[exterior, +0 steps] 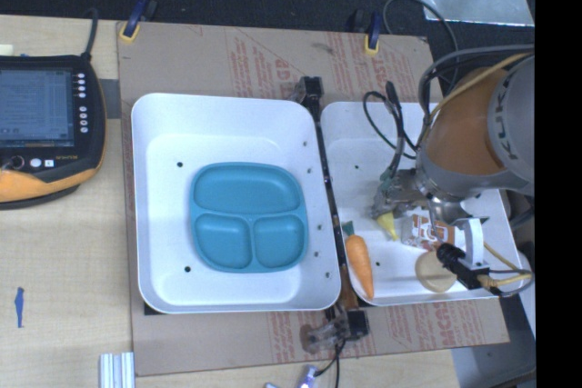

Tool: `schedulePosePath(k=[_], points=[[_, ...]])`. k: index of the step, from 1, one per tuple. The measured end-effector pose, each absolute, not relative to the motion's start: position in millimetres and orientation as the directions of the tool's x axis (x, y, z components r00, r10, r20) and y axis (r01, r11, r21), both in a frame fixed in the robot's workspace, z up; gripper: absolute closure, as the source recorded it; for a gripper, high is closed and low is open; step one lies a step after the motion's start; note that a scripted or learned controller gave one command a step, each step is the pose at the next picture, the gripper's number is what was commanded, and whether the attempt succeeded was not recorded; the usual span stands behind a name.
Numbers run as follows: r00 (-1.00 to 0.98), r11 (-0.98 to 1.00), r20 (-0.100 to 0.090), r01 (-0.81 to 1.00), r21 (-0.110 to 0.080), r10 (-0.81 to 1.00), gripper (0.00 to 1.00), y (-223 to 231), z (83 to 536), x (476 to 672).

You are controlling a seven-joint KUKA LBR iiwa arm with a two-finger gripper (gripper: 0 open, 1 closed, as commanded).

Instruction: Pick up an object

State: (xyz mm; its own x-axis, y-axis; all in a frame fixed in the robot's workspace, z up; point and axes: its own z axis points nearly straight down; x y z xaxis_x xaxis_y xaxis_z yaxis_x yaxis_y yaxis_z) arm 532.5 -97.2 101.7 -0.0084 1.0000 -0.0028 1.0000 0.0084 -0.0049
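The arm reaches in from the right, and my gripper [393, 200] is down in the right bin [350, 136], near its middle. Its tips sit right over a small yellow object [388, 225] and next to a printed packet [424, 230]. An orange carrot [359, 266] lies along the right bin's front left edge. A round tan disc [435, 273] rests at the front of the same bin. A blue divided plate [247, 215] sits in the left bin [164, 195]. The wrist hides whatever lies beneath it.
A teach pendant [45, 127] lies on the bench at the far left. Black cables [386, 118] loop over the back of the right bin. Clamps [372, 36] hold the cardboard sheet under both bins.
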Motion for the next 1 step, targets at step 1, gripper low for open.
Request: schedulePosePath(k=[1], points=[[-0.005,0.005,0.0,1.0,0.0,1.0,1.0,-55.3,192.7,537.8]])
